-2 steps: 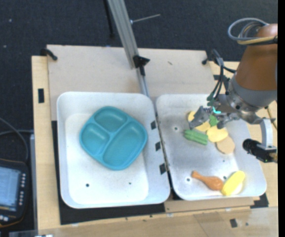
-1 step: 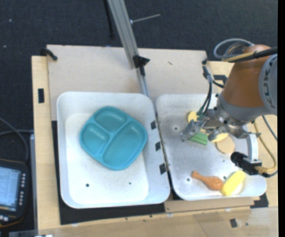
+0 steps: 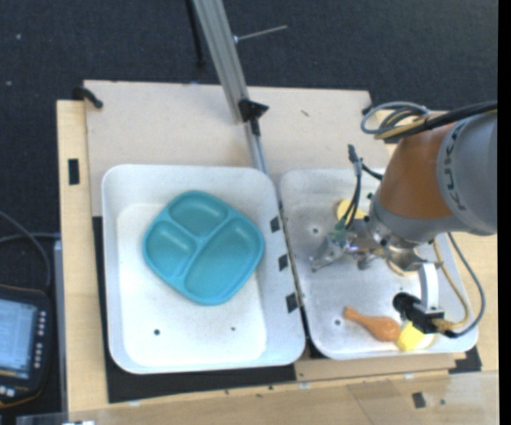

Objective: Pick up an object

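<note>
While my gripper [image 3: 330,251] hovers low over the right bin [image 3: 301,193], how its claw stands I can't tell, I'm eyeing the orange drumstick-shaped toy [image 3: 372,323] lying toward the near edge, its long axis running crosswise, beside a yellow piece [image 3: 409,336].

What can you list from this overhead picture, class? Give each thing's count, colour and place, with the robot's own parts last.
bins: two, white, side by side on the bench
divided plate: one, teal, in the left bin
drumstick-shaped toy: one, orange, near the right bin's front edge
small yellow object: one, yellow, beside the toy
handheld screen: one, dark, off the bench's left
arm: one, grey with orange band, over the right bin
gripper: one, metal, low in the right bin
</note>
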`<control>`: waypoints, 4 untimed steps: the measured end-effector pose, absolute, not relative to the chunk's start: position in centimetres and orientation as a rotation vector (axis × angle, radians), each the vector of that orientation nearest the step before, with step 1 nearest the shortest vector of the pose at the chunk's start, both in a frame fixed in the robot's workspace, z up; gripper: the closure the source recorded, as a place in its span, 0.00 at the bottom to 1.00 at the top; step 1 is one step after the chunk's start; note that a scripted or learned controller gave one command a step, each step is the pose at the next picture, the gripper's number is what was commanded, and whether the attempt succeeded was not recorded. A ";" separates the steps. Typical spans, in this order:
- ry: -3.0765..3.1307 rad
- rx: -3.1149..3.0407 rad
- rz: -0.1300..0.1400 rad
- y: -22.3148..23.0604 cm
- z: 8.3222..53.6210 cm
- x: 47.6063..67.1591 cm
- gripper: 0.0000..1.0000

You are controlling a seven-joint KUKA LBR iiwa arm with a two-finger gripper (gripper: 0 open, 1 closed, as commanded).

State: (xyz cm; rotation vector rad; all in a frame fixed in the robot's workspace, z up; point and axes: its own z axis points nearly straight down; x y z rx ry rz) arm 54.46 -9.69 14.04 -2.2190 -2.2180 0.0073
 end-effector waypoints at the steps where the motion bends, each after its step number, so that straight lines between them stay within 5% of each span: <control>1: -2.220 -2.223 0.003 -9.8 9.9 54.4 0.00; 2: -2.215 -2.232 -0.004 -9.9 11.2 54.6 1.00; 4: -2.230 -2.224 -0.008 -9.9 22.4 54.1 1.00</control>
